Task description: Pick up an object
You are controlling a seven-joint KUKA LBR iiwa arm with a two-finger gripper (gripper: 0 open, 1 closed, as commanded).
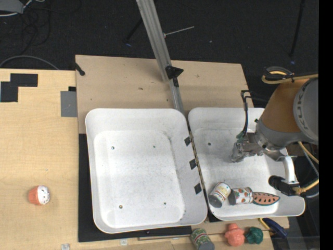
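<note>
My gripper (238,154) hangs low over the middle of the right bin (218,126), pointing down at bare white floor. Nothing shows between its fingers. Along the bin's front edge lie three small objects: a tipped can with a yellow rim (220,194), a white cup with red spots (242,196), and a watermelon slice (264,198). They sit roughly 80 pixels below and slightly right of the gripper. The grey arm with its orange band (283,111) comes in from the right.
The left bin (99,124) lies beside the right one, with black clips on the shared wall. Outside the bins, a small red and white toy (39,195) rests on the left bench, and a dark can (199,238), a pink toy (234,234) and a green toy (254,235) lie in front.
</note>
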